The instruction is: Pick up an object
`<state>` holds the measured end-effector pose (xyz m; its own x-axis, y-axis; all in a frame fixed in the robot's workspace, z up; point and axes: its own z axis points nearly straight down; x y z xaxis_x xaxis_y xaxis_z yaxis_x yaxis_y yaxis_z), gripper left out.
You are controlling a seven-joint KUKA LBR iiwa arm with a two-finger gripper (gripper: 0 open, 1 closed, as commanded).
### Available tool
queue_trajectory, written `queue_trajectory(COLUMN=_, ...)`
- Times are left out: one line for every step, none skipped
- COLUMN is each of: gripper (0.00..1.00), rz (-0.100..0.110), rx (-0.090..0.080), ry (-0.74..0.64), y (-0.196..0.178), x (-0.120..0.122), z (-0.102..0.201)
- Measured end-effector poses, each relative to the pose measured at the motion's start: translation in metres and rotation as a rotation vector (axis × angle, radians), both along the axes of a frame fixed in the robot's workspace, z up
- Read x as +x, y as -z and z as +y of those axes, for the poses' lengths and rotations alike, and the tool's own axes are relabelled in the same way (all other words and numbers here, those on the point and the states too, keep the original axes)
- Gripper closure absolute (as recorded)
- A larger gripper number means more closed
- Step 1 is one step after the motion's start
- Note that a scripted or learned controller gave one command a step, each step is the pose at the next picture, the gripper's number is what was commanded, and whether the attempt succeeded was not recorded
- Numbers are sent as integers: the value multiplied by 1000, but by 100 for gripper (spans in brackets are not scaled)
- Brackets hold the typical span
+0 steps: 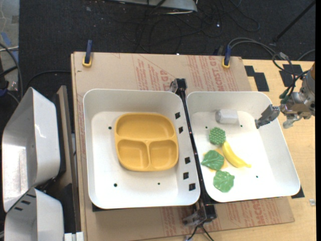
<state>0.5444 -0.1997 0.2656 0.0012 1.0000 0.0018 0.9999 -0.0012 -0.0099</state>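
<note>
From my feed, the cardboard sheet (165, 69) under the bins had red lettering printed on it, but it sat reversed and at angles from where the camera was, so I couldn't read a word of it. The left bin (95, 149) held a yellow three-compartment tray (147, 141), sitting flat. The right bin (281, 159) had the pickable stuff: a grey block (226, 116) near the back, a round green textured piece (217, 136) just below it, a yellow banana (233, 156) beside that, and two green leafy pieces, one (213, 160) touching the banana's left side and the other (223, 181) nearer the front edge. The gripper (278, 115) hovered at the right bin's far right rim, well apart from all of it. Its jaws looked spread, nothing between them.
</note>
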Motion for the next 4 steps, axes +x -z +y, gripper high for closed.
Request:
queue_trajectory(gripper=0, rz=-10, rx=-3, ry=-3, y=-5, x=2, z=0)
queue_trajectory(gripper=0, rz=-4, rx=-1, ry=0, y=59, x=1, z=0)
queue_trajectory(gripper=0, rz=-4, rx=0, ry=0, y=122, x=6, z=3)
queue_trajectory(gripper=0, rz=-13, rx=-3, ry=2, y=172, x=7, z=3)
